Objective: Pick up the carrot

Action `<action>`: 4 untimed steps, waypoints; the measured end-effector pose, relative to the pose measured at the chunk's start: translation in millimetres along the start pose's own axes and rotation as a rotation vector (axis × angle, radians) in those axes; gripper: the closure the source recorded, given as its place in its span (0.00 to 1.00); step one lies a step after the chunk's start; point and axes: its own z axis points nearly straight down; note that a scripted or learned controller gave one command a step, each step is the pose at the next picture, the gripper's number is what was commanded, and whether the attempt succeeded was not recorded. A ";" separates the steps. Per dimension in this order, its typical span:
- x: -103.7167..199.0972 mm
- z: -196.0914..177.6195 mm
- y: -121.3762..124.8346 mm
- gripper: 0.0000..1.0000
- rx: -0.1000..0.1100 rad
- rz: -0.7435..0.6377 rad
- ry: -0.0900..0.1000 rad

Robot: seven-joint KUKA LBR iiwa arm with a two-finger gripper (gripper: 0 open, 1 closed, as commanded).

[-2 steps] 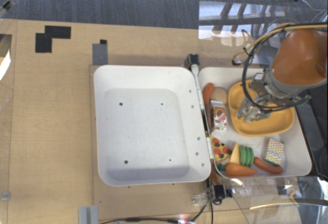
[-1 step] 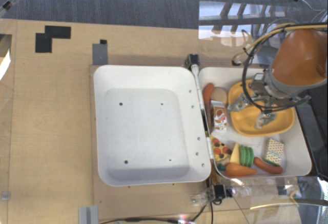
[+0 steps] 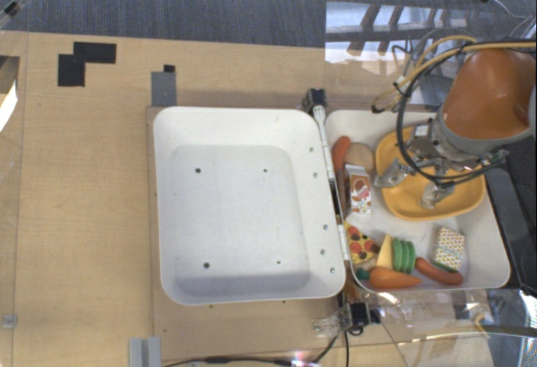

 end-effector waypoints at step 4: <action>-151.1 -92.3 74.3 1.00 -0.006 0.155 -0.003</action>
